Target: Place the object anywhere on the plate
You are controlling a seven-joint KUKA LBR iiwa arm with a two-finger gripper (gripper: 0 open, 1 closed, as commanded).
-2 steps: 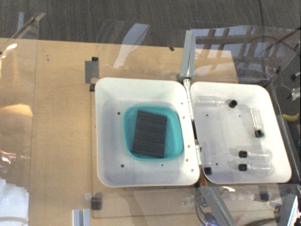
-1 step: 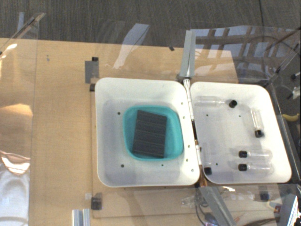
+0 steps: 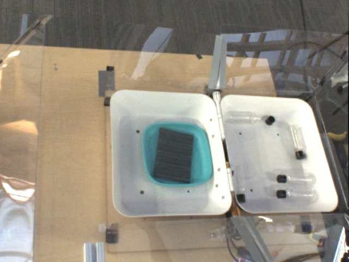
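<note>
Looking down past dark ribbed flooring along the top of the frame onto a pale wooden desk (image 3: 65, 162), with glare from a clear panel washing over the left side. Carrying two shallow white bins side by side at centre and right, clamped by small dark brackets at the corners, probably to stop them sliding.

Sitting near the middle of the left bin (image 3: 125, 146): a teal plate (image 3: 203, 157), squarish with rounded corners. Lying flat inside it, slightly tilted and well within the rim, a dark ribbed rectangular block (image 3: 174, 155), touching nothing else. Judging from that, resting where the task wants it, so appearing finished.

Lying scattered in the right bin (image 3: 322, 162): several clear tubes with black caps (image 3: 297, 138), apart from each other, mostly toward the right and lower edges.

Running up from the seam between the bins, a grey metal bar (image 3: 218, 59).

Regarding the end effector: cannot tell whether spread or pressed together.
</note>
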